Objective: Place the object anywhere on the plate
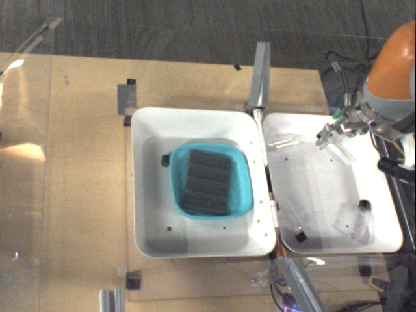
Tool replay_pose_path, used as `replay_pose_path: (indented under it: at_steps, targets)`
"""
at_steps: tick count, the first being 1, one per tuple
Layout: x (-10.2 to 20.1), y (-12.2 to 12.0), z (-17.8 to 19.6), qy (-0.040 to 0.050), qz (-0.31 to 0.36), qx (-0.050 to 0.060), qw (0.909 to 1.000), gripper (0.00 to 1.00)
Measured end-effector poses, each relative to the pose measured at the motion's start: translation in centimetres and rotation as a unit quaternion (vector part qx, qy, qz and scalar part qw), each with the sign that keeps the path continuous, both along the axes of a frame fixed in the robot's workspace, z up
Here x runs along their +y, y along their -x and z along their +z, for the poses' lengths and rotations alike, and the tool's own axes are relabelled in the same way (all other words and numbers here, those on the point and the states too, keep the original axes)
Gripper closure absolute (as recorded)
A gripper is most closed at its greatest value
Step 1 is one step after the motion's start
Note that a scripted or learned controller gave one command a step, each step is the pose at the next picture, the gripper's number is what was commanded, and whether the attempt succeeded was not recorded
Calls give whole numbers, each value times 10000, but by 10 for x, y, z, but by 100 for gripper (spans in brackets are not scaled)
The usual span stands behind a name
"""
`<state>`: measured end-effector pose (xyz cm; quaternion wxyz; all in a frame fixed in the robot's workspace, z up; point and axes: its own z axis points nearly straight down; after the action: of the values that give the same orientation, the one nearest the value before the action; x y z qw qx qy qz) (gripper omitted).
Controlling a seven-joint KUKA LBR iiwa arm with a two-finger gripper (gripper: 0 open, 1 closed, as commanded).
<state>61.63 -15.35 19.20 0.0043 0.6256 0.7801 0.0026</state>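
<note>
Sitting flat in the turquoise plate (211,182) in the left bin (146,174): dark grey ridged rectangular block (208,182), four or five raised ribs across it, slightly rotated. Gripper (335,132) hangs at 12 o'clock of the right bin (325,200), well apart from the block; its grip state, cannot tell.

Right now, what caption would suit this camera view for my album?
A dark ridged block lies on a turquoise plate in the left bin; the gripper hovers over the right bin.
</note>
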Motion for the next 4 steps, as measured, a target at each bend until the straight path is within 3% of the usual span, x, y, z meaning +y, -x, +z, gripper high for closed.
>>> replay_pose_path:
  at_steps: [1, 2, 3, 4]
  targets:
    - [62, 73, -57, -6, 339, 34, 9994, 100]
    - [139, 83, -6, -3, 901, 8, 9959, 100]
    - [139, 83, -6, -2, 898, 7, 9960, 0]
    - [153, 83, 21, -3, 888, 6, 9961, 0]
